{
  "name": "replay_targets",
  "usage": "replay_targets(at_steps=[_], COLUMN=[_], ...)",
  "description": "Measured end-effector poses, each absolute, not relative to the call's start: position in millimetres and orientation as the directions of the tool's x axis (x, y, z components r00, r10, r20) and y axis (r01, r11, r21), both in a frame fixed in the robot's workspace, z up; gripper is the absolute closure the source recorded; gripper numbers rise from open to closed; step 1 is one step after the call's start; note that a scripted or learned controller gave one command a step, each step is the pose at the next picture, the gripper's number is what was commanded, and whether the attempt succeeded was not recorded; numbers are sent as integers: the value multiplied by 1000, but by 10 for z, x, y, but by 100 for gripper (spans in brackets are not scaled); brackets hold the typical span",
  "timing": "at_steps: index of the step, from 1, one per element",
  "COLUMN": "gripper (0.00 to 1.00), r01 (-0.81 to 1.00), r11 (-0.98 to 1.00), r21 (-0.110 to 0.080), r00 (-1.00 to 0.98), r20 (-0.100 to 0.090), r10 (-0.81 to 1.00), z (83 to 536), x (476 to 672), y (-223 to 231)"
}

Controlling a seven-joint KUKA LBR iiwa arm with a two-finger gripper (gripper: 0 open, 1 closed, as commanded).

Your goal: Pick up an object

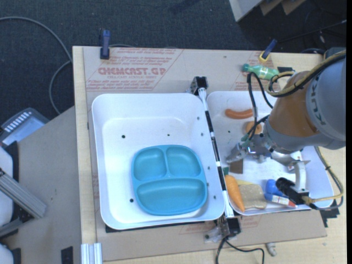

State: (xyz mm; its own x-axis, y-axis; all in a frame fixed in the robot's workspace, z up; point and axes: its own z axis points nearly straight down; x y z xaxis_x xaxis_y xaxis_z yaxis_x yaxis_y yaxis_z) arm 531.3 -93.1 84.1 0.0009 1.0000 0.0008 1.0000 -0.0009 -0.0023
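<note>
My gripper [241,154] is low over the left-middle part of the right bin [220,100], close to the divider between the bins. The grey arm with its orange band [291,111] comes in from the right and hides much of that bin. A small dark brownish piece [235,167] lies just below the gripper; whether it is held is unclear. Near the bin's front lie an orange carrot [233,191], a tan bread slice [251,197], a blue item [270,188] and a red-and-white stick [280,201]. A sausage [239,113] lies at the back, with an orange item [253,127] partly hidden by the arm.
The left bin [110,120] holds a blue three-compartment plate [169,178] toward its front right. A black clamp [198,83] sits at the top of the divider. A green item [258,69] lies on the cardboard behind the right bin.
</note>
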Motion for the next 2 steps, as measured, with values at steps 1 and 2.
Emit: replay_targets(at_steps=[1, 2], gripper=[100, 100], r01=[1000, 1000], r11=[-1, 2], r21=[0, 2], r00=[1, -2], r20=[0, 1], r10=[1000, 1000], z=[940, 1853], x=[5317, 5566], y=[-927, -366])
